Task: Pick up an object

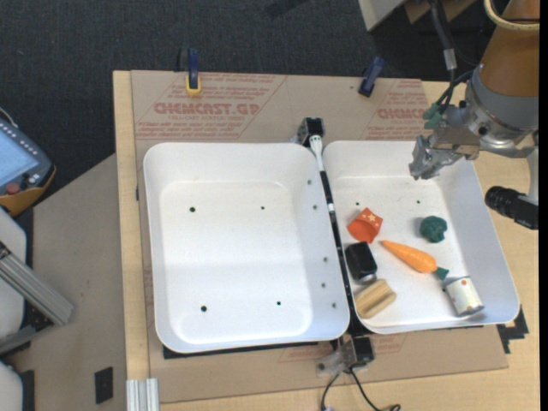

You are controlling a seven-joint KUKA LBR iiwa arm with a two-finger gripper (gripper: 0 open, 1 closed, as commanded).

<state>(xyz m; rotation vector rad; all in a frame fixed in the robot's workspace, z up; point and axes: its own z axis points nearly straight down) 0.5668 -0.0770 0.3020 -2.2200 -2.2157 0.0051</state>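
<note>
The gripper (425, 166) hangs over the right bin (484, 229) at its twelve o'clock rim, grasping nothing I can see, jaw state unclear, while the likeliest targets, the orange block (366, 224) and carrot (409, 257), lie toward six, well apart from it

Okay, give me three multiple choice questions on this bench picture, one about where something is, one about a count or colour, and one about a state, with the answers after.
1. Where does the orange toy carrot lie?
A. left white bin
B. right white bin
C. on the cardboard

2. How many objects lie in the right bin?
A. three
B. four
C. six

3. How is the two-finger gripper placed?
A. above the right bin's far part, touching no object
B. pressed on the carrot
C. over the left bin

Answers: 1 B, the carrot lies among the right bin's objects. 2 C, six separate items show there. 3 A, it hangs apart from all objects.
</note>
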